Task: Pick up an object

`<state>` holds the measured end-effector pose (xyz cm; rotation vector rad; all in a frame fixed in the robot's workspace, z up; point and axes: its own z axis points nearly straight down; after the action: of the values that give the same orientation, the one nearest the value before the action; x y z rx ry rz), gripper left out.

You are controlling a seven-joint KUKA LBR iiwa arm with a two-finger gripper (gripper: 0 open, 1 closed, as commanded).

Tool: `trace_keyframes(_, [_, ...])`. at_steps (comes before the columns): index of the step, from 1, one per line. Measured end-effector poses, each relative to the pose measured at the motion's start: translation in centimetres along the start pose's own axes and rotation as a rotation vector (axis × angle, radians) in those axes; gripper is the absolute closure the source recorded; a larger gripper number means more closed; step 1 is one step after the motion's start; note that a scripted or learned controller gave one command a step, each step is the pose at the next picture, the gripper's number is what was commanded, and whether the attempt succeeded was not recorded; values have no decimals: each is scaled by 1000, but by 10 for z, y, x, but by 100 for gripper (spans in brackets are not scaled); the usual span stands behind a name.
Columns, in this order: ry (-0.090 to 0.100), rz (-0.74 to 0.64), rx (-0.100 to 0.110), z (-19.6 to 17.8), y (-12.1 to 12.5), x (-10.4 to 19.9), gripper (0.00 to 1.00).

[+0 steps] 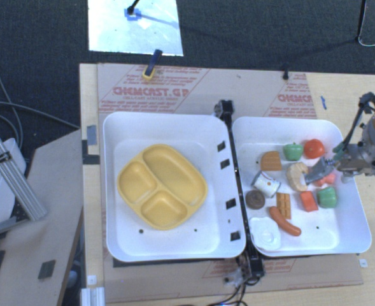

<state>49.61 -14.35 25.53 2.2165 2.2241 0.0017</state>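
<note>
The hand (319, 169) reaches into the right bin (349, 231) from the right, low among the toy foods (293, 177) (red tomato, green peppers, sausage, bread). Whether it grips anything I cannot tell. A yellow divided plate (162, 185) lies in the left bin (120, 129).

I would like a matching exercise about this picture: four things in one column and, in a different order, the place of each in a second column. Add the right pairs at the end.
Things:
1. yellow divided plate
2. sausage
3. tomato
4. fried egg

Places:
A. far part of the right bin, beside a green piece
B. near left corner of the right bin
C. middle of the left bin
D. right bin, just right of the fried egg

Pairs: 1-C, 2-D, 3-A, 4-B
</note>
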Motion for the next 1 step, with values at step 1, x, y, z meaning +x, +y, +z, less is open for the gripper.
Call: trace_keyframes(1, [4, -1, 11, 171, -5, 44, 0])
